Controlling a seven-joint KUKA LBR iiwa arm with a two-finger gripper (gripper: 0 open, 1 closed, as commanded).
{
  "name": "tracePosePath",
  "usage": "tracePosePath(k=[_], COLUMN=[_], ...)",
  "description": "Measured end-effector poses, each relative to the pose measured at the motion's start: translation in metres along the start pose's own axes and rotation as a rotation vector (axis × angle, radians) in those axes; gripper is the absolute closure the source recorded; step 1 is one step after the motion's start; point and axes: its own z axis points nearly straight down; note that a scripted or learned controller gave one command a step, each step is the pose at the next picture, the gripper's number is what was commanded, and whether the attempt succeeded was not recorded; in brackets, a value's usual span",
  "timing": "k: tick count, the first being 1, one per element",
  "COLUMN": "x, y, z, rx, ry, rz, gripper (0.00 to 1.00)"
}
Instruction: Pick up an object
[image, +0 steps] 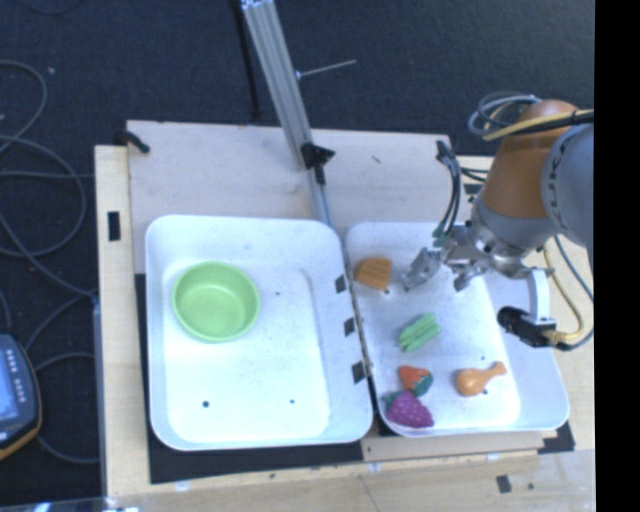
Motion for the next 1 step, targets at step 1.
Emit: tracePosePath(k=[1], x=[0.0059], y=[-0.007], z=[0.0484], rx=[-0.001], ry=[0.0], rz=[0.001], gripper=[0.0])
